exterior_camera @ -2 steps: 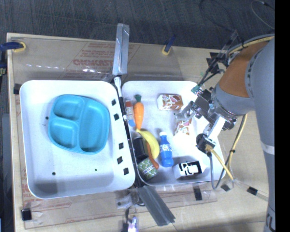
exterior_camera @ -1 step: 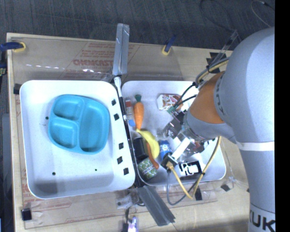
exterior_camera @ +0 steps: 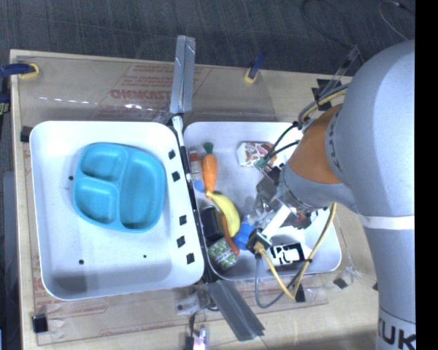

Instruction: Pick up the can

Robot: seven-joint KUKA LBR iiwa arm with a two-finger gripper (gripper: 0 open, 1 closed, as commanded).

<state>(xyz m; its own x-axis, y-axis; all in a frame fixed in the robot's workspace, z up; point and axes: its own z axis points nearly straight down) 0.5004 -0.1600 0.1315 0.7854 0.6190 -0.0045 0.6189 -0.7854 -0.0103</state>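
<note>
Camera view: grey arm with orange wrist band (exterior_camera: 350,152) reaches in from right over right-hand shallow white bin (exterior_camera: 328,257). Left-hand white bin (exterior_camera: 51,232) holds blue three-compartment plastic plate (exterior_camera: 120,187). Gripper (exterior_camera: 259,228) hangs low in right bin; claw state cannot tell. Yellow banana (exterior_camera: 226,211) and orange carrot (exterior_camera: 209,170) lie along bin's left wall. Small green-labelled can (exterior_camera: 223,254) sits at near left corner, just left of gripper, nothing gripping it. Judged step: approach. Next: shift left, centre over can, descend.
</note>
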